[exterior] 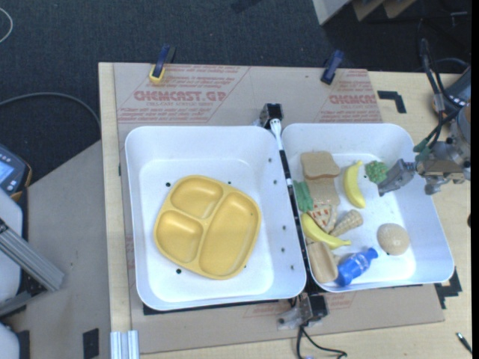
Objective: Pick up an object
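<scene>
Tabletop: board printed "CHEMCAST GP" in red. Right bin: end effector beside green toy; finger opening cannot be told.

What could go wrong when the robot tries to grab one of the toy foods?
The toys in the right bin lie crowded, so closing on one could nudge or also catch a neighbour: the lower banana touches the ice cream cone. The gripper sits right beside the green broccoli near the bin's wall, so it might bump it aside. The round bun and blue bottle look likely to roll away.
</scene>
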Available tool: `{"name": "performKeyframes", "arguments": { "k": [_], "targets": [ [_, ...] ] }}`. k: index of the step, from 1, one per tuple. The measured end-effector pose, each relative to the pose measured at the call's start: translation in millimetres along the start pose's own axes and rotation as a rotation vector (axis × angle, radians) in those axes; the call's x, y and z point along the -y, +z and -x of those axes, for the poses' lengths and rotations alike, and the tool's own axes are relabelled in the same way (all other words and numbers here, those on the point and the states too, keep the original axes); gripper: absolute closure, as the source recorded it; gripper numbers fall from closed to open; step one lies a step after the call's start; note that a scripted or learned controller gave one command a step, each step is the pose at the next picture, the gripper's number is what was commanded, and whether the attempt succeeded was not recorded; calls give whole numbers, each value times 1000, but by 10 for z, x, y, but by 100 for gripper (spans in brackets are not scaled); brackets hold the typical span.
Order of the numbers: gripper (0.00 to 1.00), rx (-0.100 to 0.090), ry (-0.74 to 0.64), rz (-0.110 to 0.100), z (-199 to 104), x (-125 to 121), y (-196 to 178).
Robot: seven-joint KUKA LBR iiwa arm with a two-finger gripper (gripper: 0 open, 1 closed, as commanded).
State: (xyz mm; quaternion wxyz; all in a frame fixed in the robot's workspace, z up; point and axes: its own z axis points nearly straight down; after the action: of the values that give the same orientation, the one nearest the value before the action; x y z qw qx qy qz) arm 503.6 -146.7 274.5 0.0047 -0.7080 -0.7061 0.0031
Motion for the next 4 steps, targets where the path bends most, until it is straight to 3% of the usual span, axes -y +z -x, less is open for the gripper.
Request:
{"name": "performKeyframes", "arguments": {
  "k": [1,3,4],
  "targets": [
    [0,2,-3,11,-2,-19,-55],
    [0,-1,-3,2,-2,-13,1217],
    [0,-1,-2,8,-36,-50,1825]
  ]
}}
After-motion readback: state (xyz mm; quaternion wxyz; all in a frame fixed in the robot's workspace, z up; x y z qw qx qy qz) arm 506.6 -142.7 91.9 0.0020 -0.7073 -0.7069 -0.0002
